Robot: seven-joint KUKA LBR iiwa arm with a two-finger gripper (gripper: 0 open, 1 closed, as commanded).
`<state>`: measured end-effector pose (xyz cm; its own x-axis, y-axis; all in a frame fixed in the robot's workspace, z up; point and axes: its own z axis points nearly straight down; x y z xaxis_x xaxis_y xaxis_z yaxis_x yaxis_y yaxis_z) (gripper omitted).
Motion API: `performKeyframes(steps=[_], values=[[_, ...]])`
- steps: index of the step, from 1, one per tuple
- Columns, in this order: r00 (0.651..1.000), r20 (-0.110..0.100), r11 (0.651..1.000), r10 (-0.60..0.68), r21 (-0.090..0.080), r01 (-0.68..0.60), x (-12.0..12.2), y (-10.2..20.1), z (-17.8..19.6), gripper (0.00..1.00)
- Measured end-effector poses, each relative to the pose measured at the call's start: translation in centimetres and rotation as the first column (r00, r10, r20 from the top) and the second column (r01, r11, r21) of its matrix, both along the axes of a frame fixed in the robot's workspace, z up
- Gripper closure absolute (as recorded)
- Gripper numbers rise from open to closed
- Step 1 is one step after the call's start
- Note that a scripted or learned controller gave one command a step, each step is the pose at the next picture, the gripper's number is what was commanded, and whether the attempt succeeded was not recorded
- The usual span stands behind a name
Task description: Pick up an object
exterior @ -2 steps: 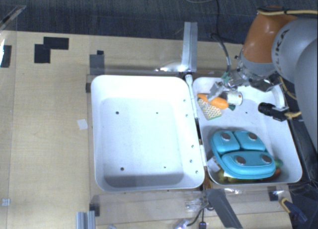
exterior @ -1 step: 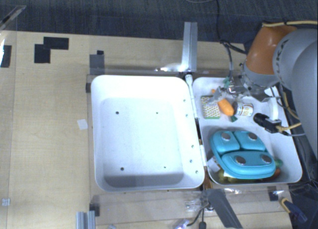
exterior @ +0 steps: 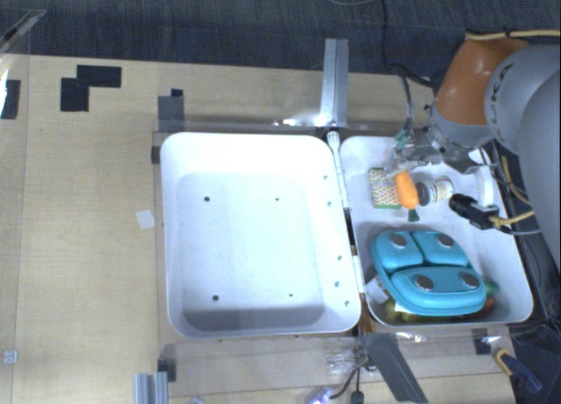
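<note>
My gripper (exterior: 410, 155) hangs over the far part of the right bin (exterior: 517, 293), under the orange-banded wrist. Just in front of it lies a small orange carrot-shaped piece (exterior: 406, 190), its near end touching or just below the gripper's tip. Left of the carrot lies a small speckled green-yellow square (exterior: 381, 188). To its right a little white bottle (exterior: 436, 191) lies on its side. Two turquoise lidded containers (exterior: 427, 268) take up the near half of the bin, partly covering smaller items under their front edge.
The left bin (exterior: 254, 161) sits beside the right one, parted by a metal rail (exterior: 344, 209). A black cable connector (exterior: 473, 210) trails from the arm over the right bin. A metal post (exterior: 336, 78) rises behind the bins.
</note>
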<state>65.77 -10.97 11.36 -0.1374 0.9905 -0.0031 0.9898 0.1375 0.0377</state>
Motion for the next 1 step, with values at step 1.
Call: performKeyframes(steps=[1], values=[[0.997, -0.029, 0.998, 0.066, -0.003, -0.067, -1.05, 3.01, 7.41, 1.00]])
